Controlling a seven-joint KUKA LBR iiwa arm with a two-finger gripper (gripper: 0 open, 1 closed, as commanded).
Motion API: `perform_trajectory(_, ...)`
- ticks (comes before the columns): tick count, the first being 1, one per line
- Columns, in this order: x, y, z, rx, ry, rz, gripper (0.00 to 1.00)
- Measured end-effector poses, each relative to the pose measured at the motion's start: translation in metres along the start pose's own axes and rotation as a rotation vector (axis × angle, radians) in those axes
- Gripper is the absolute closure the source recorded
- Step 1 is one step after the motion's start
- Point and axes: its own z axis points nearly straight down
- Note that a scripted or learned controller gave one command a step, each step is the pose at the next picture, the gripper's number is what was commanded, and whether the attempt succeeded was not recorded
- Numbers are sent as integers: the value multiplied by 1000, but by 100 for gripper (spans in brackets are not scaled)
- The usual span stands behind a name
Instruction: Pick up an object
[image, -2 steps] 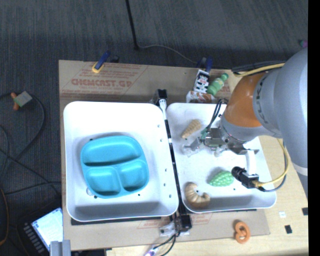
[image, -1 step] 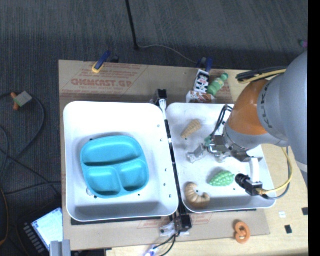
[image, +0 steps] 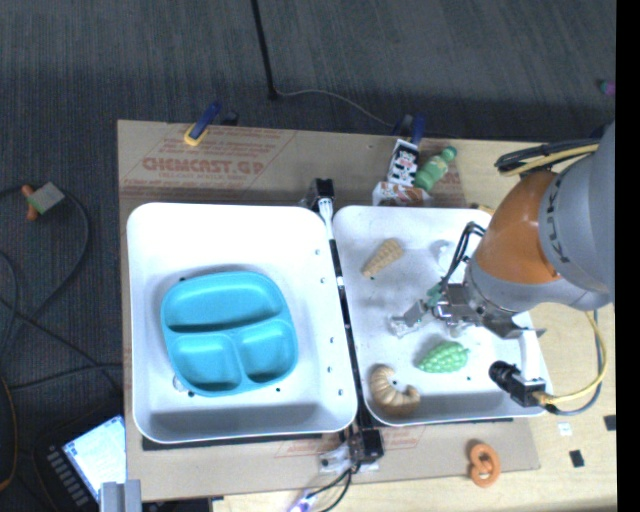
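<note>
In the right bin (image: 350, 300) lie a tan cone (image: 381, 257) at the upper left, a green bumpy piece (image: 441, 357) near the middle front, and a brown croissant-like piece (image: 393, 389) at the front left. My gripper (image: 418, 316) hangs low over the bin's middle, just above and left of the green piece, between it and the cone. Nothing shows in its grasp. The grey arm with the orange band (image: 515, 250) reaches in from the right.
The left bin (image: 150, 230) holds a blue divided tray (image: 230, 332). Behind the right bin stands a green toy with a small packet (image: 418, 172). An orange ring (image: 484, 462) lies on the bench in front. Blue clamps (image: 203, 122) sit at the back edge.
</note>
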Motion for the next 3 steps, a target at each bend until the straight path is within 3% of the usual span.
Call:
perform_trajectory(1, 7, -42, -16, 0, 1, 0, 0)
perform_trajectory(2, 7, -42, -25, 0, 1, 0, 100)
perform_trajectory(3, 72, -17, -84, -2, 1, -2, 100)
